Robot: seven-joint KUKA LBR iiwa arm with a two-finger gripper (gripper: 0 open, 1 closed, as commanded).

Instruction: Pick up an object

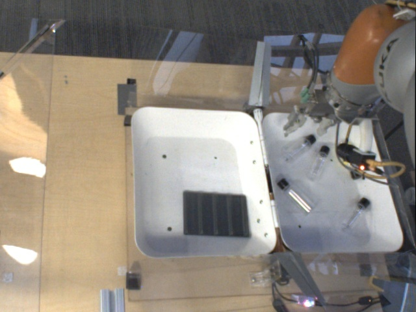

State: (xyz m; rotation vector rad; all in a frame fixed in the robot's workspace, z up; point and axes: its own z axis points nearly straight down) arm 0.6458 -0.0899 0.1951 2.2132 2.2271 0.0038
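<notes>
Gripper hovering at the right bin's far edge

Nearest, a black ridged tray (216,214) lies in the left bin (146,174); four clear tubes (294,195) are scattered across the right bin (383,236); farthest, the gripper (296,121) spreads its fingers wide, holding nothing.

No legible text — no labels

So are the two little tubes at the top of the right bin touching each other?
Apart. The camera view shows white bin floor between the upper tube and the tube beside it.
</notes>
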